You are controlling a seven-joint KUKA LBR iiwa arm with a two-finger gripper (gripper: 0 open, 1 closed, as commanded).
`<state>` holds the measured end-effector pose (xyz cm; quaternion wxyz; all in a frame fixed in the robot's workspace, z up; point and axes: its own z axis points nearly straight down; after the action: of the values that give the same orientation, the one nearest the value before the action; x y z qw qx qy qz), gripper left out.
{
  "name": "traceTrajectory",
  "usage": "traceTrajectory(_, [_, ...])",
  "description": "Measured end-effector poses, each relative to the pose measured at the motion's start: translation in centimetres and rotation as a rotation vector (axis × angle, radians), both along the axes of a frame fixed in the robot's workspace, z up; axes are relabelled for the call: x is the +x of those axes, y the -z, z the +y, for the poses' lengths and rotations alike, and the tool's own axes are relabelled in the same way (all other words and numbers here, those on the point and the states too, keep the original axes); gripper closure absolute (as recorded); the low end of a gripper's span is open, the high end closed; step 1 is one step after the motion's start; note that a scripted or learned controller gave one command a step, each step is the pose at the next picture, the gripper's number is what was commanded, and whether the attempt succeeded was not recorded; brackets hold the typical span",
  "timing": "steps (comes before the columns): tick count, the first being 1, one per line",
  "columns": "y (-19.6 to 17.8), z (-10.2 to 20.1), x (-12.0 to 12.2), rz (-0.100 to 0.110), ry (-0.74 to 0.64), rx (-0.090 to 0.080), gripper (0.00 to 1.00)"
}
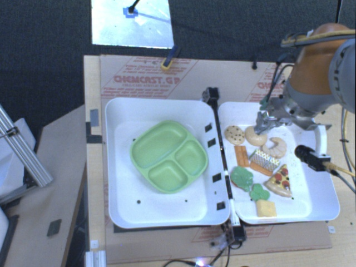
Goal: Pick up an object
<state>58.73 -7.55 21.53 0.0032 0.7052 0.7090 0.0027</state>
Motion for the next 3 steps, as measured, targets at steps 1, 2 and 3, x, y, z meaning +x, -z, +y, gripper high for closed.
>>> traceTrajectory(1, [-1.0, 0.0, 0.1, 0.005, 0.0, 0.001, 1.0])
traceTrajectory(2, [-1.7, 4.8, 1.3, 0.005, -0.005, 0.002, 1.0])
traceTrajectory(3, [-2.0, 9.6, 2.0, 0.005, -0.004, 0.003, 1.0])
